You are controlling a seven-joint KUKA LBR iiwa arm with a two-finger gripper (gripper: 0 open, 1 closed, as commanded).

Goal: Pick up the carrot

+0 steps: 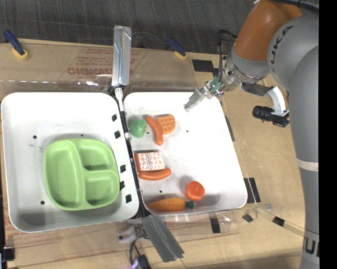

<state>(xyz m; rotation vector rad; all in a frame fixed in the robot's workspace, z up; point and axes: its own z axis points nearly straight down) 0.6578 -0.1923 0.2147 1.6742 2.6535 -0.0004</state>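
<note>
The carrot (167,204) is orange with a small green end and lies flat along the near edge of the right bin (224,156). My gripper (192,102) hangs above that bin's far right part, well away from the carrot, and nothing shows between its fingers. Its grey fingers point down and to the left.
The right bin also holds a green round piece (137,128), a waffle (166,123), two sausages (155,129) (154,175), a small carton (150,161) and an orange tomato (195,190). A green divided plate (82,174) sits in the left bin (23,128). A metal divider (121,55) stands between the bins.
</note>
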